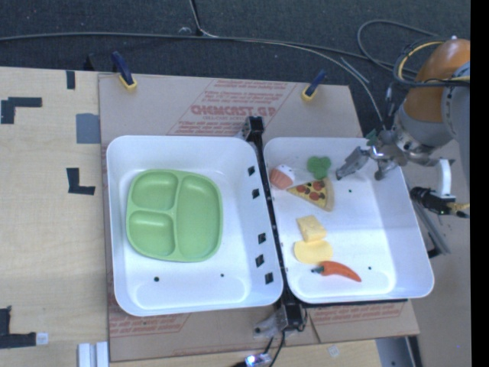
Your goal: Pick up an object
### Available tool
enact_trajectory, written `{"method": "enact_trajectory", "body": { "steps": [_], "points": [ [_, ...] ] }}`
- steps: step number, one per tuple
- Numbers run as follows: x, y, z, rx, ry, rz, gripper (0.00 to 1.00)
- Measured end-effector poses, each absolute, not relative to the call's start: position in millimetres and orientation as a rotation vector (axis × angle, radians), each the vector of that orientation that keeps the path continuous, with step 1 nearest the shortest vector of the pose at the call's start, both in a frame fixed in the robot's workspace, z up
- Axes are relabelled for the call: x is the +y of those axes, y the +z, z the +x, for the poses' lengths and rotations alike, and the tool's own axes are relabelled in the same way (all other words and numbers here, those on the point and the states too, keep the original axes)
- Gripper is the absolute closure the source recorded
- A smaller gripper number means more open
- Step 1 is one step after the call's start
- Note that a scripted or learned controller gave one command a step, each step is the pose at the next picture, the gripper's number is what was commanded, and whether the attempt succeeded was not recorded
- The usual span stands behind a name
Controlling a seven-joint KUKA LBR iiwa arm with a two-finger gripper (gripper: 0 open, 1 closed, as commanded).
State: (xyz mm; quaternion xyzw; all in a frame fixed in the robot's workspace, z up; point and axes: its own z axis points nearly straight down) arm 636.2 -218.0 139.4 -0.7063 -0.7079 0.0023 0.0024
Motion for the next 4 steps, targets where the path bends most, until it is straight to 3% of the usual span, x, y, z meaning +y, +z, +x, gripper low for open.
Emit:
{"method": "enact_trajectory", "body": {
  "steps": [1,2,4],
  "points": [
    [-216,89,637.3,-2.223,-0.004,-2.220,0.00],
    [-214,104,640.4,-2.231,-0.011,-2.219,1.00],
    [-214,222,652.3,-2.227,-0.004,-2.222,1.00]
  ]
}}
